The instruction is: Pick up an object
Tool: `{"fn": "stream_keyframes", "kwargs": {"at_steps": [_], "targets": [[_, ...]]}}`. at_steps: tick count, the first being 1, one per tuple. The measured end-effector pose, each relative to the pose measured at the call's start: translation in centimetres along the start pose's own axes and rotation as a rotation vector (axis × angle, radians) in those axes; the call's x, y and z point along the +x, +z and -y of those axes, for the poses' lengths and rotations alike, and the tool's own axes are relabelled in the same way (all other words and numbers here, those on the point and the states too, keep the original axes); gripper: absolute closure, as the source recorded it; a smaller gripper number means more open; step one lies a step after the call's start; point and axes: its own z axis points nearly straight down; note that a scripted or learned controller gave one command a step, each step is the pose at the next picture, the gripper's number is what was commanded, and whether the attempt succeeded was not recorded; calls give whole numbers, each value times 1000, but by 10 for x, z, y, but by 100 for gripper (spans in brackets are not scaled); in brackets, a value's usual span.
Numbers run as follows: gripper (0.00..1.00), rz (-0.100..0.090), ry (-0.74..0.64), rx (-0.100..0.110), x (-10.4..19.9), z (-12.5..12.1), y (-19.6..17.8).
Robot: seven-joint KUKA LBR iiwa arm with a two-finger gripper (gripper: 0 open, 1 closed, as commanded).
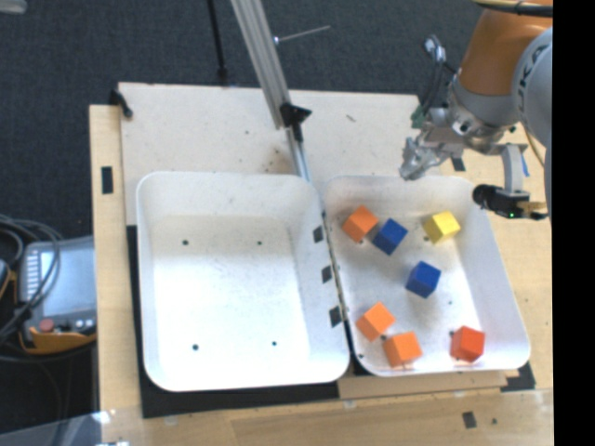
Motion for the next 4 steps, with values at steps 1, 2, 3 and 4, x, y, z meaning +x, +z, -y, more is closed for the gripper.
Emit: {"fn": "stream_keyframes", "kwargs": {"at_steps": [1,2,3,4], "targets": [[100,-1,-3,0,-1,-1,-29],[100,-1,0,5,44,3,-18],[100,0,0,5,89,11,-12],[100,-2,-2,2,142,10,-20]]}}
